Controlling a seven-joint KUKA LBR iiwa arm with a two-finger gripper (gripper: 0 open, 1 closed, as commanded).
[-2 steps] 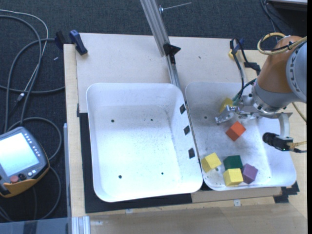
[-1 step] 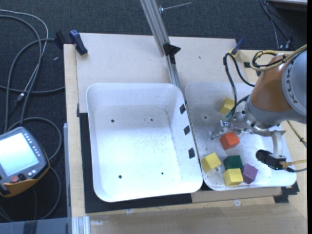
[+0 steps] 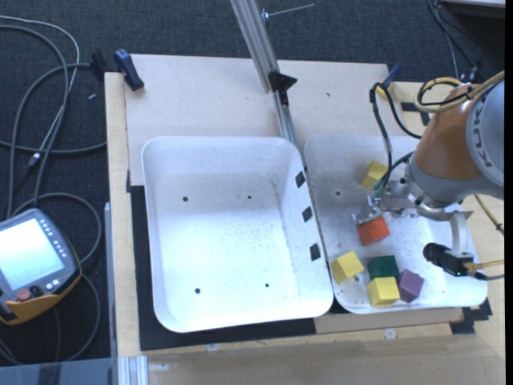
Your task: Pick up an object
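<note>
Seen from above at a slant: 2 shallow white bins side by side on the counter (image 3: 200,87). Left bin (image 3: 160,159) speckled with dark dots on its floor. Right bin (image 3: 337,155) carrying 6 small blocks, all in its near-right portion.

Reaching in from the right, a grey arm (image 3: 469,147) with an orange band, wrist bent down over the middle of the right bin. Claw (image 3: 375,212) low over the bin floor, just above the orange block (image 3: 373,231) and seemingly touching its top edge. Whether clenched or released: cannot tell, the tips too small and tangled with metal parts to read. No block seen clearly between them.

Yellow block (image 3: 373,174) toward the far side of the right bin, just beside the wrist and partly behind a cable. Orange block below the claw, near the bin's middle. Second yellow block (image 3: 347,266) near the left wall of that bin, toward its near edge. Green block (image 3: 382,265) just right of it, with a third yellow block (image 3: 383,291) touching its near side. Purple block (image 3: 411,284) just beside that yellow one, close to the bin's near rim.

Black cables looping off the arm above the far right corner of the counter. Blue clamp (image 3: 128,68) at the counter's far left corner. Slanted metal rail (image 3: 255,34) running down to the gap between the bins. Handheld pendant (image 3: 32,263) with a lit screen on the floor, left of the counter.
</note>
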